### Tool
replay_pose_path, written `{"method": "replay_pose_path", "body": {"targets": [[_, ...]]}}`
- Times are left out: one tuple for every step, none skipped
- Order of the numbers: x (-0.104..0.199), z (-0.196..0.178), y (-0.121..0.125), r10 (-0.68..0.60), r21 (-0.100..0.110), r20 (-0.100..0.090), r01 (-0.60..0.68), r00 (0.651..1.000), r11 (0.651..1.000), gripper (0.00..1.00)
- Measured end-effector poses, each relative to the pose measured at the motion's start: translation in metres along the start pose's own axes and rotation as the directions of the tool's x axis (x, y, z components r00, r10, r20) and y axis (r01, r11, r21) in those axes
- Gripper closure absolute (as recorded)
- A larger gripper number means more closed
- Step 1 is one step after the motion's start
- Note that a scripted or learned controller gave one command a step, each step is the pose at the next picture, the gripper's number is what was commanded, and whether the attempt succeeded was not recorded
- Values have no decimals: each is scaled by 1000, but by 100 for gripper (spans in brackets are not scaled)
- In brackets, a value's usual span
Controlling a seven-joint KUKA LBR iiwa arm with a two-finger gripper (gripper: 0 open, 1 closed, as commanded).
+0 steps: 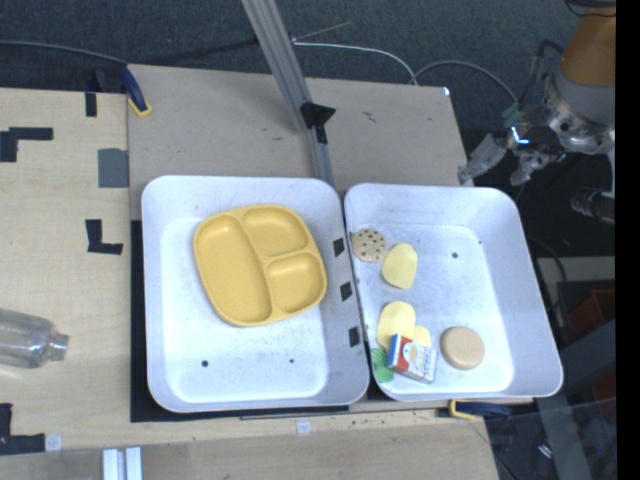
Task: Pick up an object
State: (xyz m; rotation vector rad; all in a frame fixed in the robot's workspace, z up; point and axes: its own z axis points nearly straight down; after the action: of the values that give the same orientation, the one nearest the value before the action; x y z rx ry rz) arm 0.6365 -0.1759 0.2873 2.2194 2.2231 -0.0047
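Pincer: your gripper (508, 158) hangs outside the right bin (520, 228), off its far right corner, and carries nothing. Whether it stands open or closed you cannot tell at this angle.
Risk, approach: I judge the main hazard to be the bin wall between the pincer and the objects; a low or slanted entry could clip the rim and shove the bin.
Risk, crowding: the small carton (414, 358) lies against the lower yellow piece (396, 320), with a green scrap (382, 366) touching both. A grasp aimed there may catch two things or squeeze one out.
Risk, flat things: the cookie (369, 244) and the tan disc (463, 347) lie low, so the pincer may close above them and come away bare.
Best target: the upper yellow piece (400, 265) sits near the cookie but clear of the cluster.
Right bin: all six objects, mostly toward its left and near sides.
Left bin (160, 268): one yellow divided plate (260, 263), its compartments bare.
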Motion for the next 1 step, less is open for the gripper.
{"method": "replay_pose_path", "body": {"targets": [[-22,114,-3,2,7,-2,-2,1000,1000,0]]}}
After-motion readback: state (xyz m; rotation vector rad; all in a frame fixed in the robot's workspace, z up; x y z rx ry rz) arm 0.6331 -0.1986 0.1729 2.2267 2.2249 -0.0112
